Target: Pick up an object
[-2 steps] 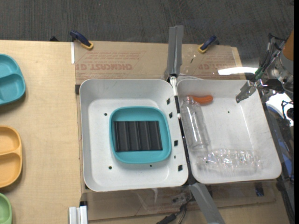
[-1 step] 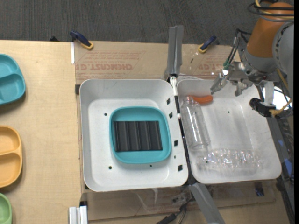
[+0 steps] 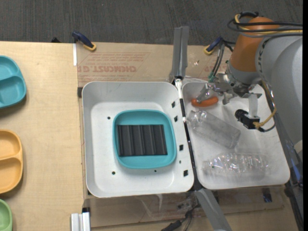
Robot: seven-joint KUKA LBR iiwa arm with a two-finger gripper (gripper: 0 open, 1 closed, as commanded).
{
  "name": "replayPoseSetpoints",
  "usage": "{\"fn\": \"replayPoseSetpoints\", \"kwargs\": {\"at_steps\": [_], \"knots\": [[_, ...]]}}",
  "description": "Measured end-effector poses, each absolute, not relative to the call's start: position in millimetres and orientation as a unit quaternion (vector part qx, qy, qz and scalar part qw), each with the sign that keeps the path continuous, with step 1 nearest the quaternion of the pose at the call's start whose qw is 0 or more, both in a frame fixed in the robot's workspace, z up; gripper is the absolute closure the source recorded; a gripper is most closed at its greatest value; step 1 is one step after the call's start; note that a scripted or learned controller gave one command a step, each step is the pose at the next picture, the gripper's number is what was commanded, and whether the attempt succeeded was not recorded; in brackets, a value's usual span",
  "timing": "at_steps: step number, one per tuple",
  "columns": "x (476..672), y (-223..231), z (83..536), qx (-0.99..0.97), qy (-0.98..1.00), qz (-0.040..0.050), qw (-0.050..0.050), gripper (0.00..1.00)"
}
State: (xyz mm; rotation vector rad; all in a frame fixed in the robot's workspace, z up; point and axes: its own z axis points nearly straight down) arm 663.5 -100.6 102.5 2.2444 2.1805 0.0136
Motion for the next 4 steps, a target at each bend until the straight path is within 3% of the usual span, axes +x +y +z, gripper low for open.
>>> {"fn": "replayPoseSetpoints", "kwargs": {"at_steps": [1, 2, 3, 4], "knots": [[664.6, -101.7, 113.5, 0.717, 0.697, 0.0047, 0.008, 1.0], [664.4, -101.7, 113.3, 0.717, 0.697, 0.0045, 0.008, 0.0], [664.6, -102.5, 122.7, 0.717, 0.697, 0.0043, 0.009, 1.0], [664.5, -102.4, 122.6, 0.717, 0.698, 0.0041, 0.009, 0.0]]}}
